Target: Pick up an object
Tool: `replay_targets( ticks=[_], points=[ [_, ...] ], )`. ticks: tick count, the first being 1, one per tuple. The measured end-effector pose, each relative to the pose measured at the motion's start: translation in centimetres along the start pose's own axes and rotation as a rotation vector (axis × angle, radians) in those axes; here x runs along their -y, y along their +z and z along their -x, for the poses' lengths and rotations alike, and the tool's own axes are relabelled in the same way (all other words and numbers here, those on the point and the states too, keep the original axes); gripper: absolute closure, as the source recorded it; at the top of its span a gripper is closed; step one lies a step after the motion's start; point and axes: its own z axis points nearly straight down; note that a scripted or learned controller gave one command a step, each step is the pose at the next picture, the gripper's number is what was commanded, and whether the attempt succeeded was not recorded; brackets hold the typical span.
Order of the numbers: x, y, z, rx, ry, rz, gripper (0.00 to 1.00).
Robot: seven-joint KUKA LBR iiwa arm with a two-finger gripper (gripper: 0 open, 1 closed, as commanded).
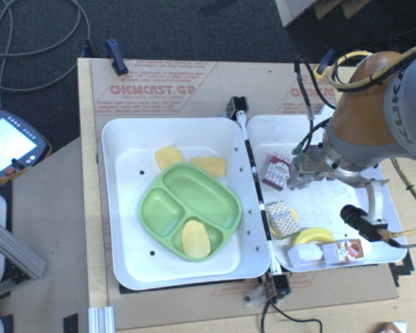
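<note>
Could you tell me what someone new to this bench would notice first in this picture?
Most likely the light green divided plastic tray lying in the left white bin, with a pale yellow oval piece in its near compartment and two more pale yellow pieces just beyond its far edge. Next, the grey arm with its orange band reaches over the right white bin.

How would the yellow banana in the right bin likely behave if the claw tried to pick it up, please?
The banana looks curved and smooth, so it may rock or slip sideways under a pinch. It lies against a white packet near the bin's front wall, so a push would probably jam it rather than free it. It seems a small toy, likely light.
</note>
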Motion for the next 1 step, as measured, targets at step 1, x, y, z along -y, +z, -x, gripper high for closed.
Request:
replay_targets(
  ticks=[1],
  points=[
    [0.06, 0.05, 0.06, 0.000, 0.001, -0.002, 0.00]
  ],
)
